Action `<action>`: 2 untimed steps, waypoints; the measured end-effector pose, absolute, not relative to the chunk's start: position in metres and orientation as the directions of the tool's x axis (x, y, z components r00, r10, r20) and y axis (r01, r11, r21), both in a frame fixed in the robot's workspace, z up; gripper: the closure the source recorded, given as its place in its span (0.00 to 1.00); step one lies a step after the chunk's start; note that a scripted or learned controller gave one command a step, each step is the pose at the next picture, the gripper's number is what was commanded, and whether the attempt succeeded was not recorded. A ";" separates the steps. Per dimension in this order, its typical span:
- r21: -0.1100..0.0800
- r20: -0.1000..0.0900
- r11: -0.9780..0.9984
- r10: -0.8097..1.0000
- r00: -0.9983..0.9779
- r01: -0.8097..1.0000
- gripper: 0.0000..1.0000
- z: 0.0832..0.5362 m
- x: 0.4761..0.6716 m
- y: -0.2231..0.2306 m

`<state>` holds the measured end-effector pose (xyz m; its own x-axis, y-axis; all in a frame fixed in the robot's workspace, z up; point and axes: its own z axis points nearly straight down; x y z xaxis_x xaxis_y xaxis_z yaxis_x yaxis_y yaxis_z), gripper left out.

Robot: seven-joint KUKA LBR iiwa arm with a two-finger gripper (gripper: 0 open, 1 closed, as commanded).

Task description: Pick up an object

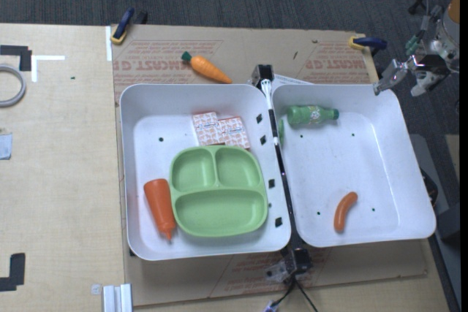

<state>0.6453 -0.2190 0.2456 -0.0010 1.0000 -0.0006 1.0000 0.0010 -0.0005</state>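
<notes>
My gripper (400, 86) hovers at the far right, just beyond the back right corner of the right bin (380, 157). Its two fingers stand apart, open, with nothing between them. In that bin a green bottle (311, 114) lies on its side near the back left, and an orange-red sausage (344, 212) lies near the front. The left bin (139, 128) holds a green divided plate (218, 191), an orange carrot-like toy (159, 208) at its front left, and a red-and-white packet (218, 128) behind the plate.
A small carrot (207, 68) lies on the cardboard behind the left bin. Blue clamps (122, 25) (369, 44) grip the cardboard's back corners. A black hinge piece (263, 74) sits between the bins at the back.
</notes>
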 end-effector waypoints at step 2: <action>0.000 0.000 0.375 0.927 -0.375 0.927 0.00 0.169 0.526 -0.132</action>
